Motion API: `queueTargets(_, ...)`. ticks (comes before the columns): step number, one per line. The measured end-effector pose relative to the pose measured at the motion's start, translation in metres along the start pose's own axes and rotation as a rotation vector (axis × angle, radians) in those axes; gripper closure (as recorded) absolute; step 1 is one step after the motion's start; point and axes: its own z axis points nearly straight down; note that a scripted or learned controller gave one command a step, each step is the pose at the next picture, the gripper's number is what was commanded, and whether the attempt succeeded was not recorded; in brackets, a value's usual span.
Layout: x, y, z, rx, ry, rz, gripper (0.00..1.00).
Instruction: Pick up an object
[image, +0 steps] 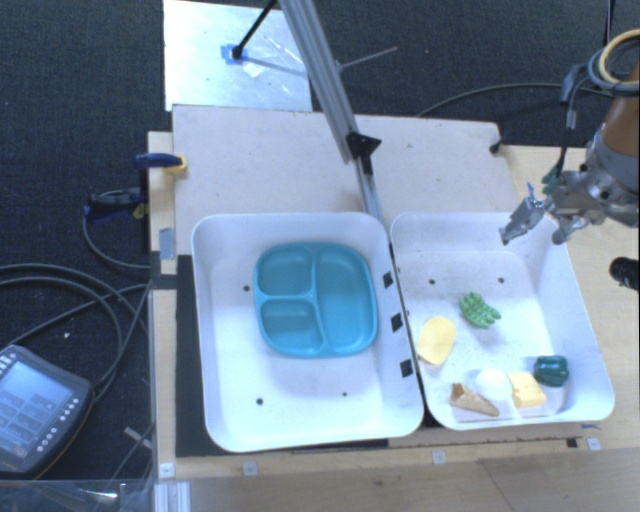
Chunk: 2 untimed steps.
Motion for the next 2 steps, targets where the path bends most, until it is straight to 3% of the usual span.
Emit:
queueTargets(1,0.000,0.000,0.000,0.000,0.000,0.000,0.00)
queueTargets(2,-0.004,-0.002,0.062,0.005,0.000,0.007,0.00)
